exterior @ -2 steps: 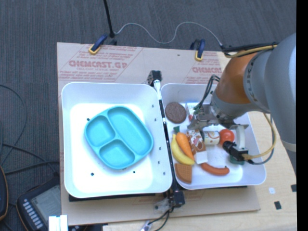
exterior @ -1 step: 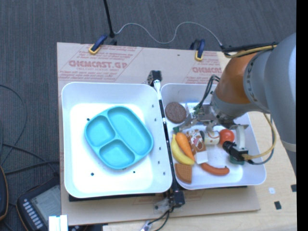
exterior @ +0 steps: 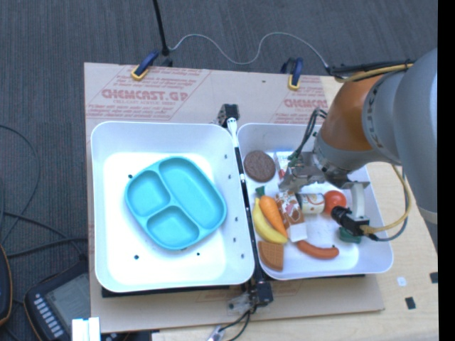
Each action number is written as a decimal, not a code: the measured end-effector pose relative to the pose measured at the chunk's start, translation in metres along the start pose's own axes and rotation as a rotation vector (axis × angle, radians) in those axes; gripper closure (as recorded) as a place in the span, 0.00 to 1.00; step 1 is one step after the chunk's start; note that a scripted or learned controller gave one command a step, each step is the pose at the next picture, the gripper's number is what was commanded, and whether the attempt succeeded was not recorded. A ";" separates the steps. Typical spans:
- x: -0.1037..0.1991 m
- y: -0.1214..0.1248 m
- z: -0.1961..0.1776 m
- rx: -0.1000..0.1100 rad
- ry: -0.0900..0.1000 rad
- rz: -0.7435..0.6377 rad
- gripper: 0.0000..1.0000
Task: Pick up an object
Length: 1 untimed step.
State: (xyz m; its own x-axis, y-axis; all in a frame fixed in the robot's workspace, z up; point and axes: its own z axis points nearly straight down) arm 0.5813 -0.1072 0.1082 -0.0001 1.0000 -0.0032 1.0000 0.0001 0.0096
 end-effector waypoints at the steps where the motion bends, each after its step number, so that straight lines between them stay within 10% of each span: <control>1: 0.000 0.000 0.000 0.000 0.000 0.000 0.00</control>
State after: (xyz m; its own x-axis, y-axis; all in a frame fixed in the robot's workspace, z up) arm 0.5813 -0.1071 0.1080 0.0001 1.0000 -0.0031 1.0000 0.0000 0.0096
